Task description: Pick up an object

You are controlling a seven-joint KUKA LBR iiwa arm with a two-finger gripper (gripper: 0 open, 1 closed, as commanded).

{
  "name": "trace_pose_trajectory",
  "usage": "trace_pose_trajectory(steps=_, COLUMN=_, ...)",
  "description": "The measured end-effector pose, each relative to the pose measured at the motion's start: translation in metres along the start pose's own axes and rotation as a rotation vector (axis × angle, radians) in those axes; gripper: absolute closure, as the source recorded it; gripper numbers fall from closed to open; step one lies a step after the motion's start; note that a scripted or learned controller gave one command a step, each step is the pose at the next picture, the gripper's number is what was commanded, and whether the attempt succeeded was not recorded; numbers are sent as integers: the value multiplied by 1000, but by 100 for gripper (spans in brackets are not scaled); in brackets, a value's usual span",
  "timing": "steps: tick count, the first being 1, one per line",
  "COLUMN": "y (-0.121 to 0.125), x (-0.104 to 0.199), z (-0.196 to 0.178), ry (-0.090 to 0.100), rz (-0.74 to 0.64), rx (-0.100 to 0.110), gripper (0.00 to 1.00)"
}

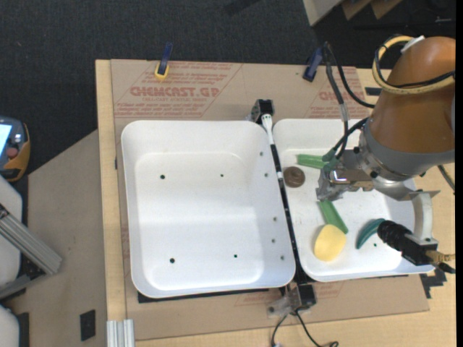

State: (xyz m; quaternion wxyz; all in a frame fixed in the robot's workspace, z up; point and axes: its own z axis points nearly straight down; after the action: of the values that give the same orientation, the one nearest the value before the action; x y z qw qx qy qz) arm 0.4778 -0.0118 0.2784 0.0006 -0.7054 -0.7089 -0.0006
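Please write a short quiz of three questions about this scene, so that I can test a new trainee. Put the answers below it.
1. True or false: the yellow object lies in the right bin.
2. Which thing lies nearest the divider between the bins? A) the brown round object B) the yellow object C) the curved teal object
3. Fill in: the long object between the gripper and the yellow object is ____ in colour.
Key: 1 true; 2 A; 3 green.

Dark carpeted floor [58, 20], brown board [108, 280] with red lettering, blue clamps [166, 52], aluminium rail [29, 243]
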Motion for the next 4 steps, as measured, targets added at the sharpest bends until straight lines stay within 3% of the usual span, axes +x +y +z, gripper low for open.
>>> trace_pose_trajectory(steps=1, y=1, x=-79, z=17, ry=-1, rz=9, rx=3, gripper=100)
trace_pose_trajectory(steps=2, y=6, x=-8, z=87, ry=2, rz=-2, rx=9, gripper=100)
trace_pose_trajectory(steps=3, y=7, x=-13, z=73, ry=-1, rz=5, rx=0, gripper=100)
trace_pose_trajectory(steps=4, y=1, x=-84, z=53, ry=-5, rz=11, rx=-4, gripper=100)
